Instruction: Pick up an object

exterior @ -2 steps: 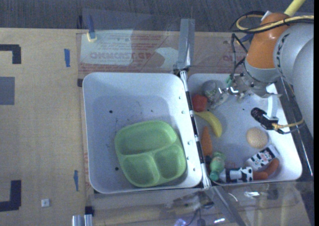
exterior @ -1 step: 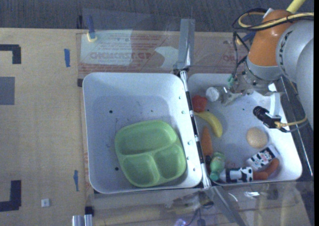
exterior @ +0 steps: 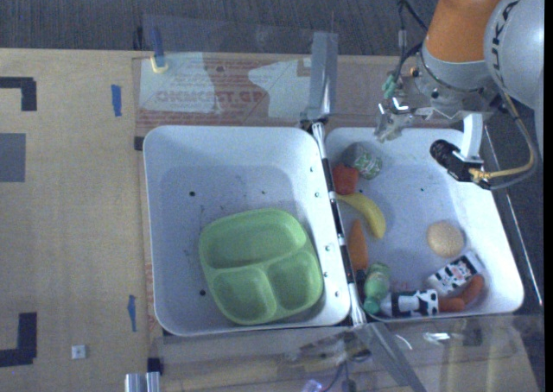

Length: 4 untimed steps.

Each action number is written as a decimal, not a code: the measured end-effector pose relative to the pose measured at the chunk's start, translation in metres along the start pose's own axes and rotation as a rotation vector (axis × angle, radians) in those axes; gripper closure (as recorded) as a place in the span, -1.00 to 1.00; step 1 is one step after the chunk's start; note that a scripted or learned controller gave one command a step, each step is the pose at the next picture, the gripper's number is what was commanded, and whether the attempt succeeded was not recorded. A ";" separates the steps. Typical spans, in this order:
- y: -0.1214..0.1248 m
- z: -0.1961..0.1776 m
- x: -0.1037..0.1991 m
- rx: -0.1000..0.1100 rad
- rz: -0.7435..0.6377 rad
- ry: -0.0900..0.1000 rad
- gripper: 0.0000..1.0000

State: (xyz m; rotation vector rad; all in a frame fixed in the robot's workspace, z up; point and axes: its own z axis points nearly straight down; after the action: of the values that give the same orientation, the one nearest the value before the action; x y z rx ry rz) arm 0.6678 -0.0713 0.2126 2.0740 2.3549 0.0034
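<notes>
Nothing is picked up yet: the end effector (exterior: 391, 125) hangs with fingers apart and bare at the right bin's (exterior: 510, 248) eleven o'clock rim, the banana (exterior: 369, 211) lying below, toward six o'clock.

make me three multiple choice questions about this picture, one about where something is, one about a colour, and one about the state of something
1. Where does the banana lie?
A. in the left bin
B. in the right bin
C. on the bench outside the bins

2. What colour is the tray?
A. green
B. red
C. blue

3. How does the tray stand?
A. flipped over
B. open side up, nothing in its compartments
C. stacked under the banana

Answers:
1 B: the banana rests near the left wall of the right bin, beside the divider.
2 A: the tray is light green against the white left bin.
3 B: its three compartments face up and show bare green.
</notes>
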 end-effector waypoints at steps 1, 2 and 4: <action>-0.009 0.125 -0.071 -0.002 -0.070 -0.001 1.00; -0.010 0.126 -0.071 0.000 -0.070 -0.001 -1.00; -0.008 0.115 -0.072 -0.005 -0.071 -0.003 -1.00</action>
State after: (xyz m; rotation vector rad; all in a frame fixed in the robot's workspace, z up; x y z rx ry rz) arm 0.6692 -0.1434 0.0980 1.9859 2.4223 0.0060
